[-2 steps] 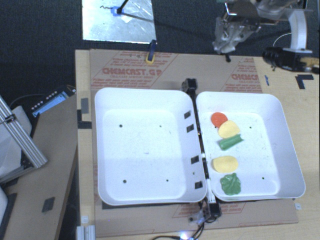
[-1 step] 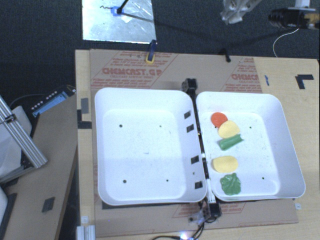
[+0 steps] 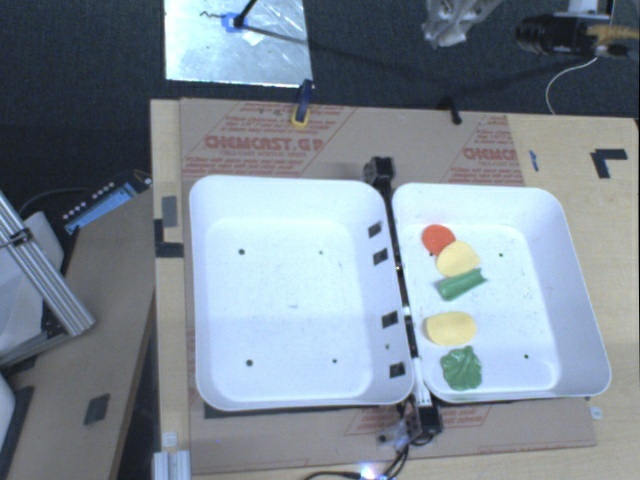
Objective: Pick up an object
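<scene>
A: What writing can you read on the bench (image 3: 95, 298)?

B: The brown cardboard sheet (image 3: 420, 133) under the bins carries red print, "CHEMCAST GP", seen upside down at its far left (image 3: 262, 143). A slanted copy sits at its far right, partly hidden by the bin.

A: And the bins?

B: Two shallow white plastic bins with rounded corners lie side by side, touching along a middle seam with small black clips (image 3: 383, 258). The left bin (image 3: 285, 293) has a smooth floor with a few dark dots. The right bin (image 3: 570, 298) holds all the pieces.

A: Which pieces?

B: A column along its left side, far to near: a small round red-orange piece (image 3: 437, 238), a smooth yellow rounded piece (image 3: 458, 259) touching it, a green elongated piece (image 3: 460, 285) lying tilted just beside that, a second yellow oval piece (image 3: 450, 328), and a bumpy green leafy-looking piece (image 3: 461, 368) nearest.

A: Where is the gripper?

B: The translucent, blurred gripper (image 3: 450, 13) hangs at the far edge, above the dark floor and well apart from the bins. I cannot tell how its fingers stand or whether anything is between them.

A: Anything else around?

B: A shiny metal sheet (image 3: 238, 26) lies far left, a yellow and blue clip (image 3: 301, 108) sits on the cardboard's far edge, and an aluminium rail (image 3: 40, 268) slants at the left.
</scene>
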`<state>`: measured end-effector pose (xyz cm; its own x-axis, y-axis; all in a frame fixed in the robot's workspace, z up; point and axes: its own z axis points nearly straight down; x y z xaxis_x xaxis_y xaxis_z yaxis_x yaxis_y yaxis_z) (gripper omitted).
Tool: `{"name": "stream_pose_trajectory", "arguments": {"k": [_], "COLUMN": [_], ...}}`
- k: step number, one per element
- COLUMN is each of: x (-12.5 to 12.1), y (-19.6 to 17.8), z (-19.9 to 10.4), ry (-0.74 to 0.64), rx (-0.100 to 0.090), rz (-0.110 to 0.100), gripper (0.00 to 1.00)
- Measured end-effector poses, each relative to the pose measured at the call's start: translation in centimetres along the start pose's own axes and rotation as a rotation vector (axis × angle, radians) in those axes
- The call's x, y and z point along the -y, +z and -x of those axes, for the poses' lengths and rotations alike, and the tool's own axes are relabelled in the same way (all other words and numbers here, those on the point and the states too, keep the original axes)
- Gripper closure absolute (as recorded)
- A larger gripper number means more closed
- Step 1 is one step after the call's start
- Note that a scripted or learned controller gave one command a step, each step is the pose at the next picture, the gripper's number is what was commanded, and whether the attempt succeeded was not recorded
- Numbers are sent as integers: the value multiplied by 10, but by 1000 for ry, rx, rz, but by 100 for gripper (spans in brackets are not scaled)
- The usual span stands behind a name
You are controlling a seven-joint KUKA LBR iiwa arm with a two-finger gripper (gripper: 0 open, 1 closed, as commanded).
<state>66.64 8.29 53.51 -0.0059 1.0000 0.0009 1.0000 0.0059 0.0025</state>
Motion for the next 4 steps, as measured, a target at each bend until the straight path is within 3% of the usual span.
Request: {"name": "stream_pose_trajectory", "arguments": {"k": [1,2,3,4], "x": [24,29,-4,-1], "y": [138,23,-2,203], "z": [-84,-84,-125,-127], "ry": [-6,0,-1,6], "rx": [0,-3,-1,5], "rz": [-16,12,4,-18], "gripper": [100,100,100,100]}}
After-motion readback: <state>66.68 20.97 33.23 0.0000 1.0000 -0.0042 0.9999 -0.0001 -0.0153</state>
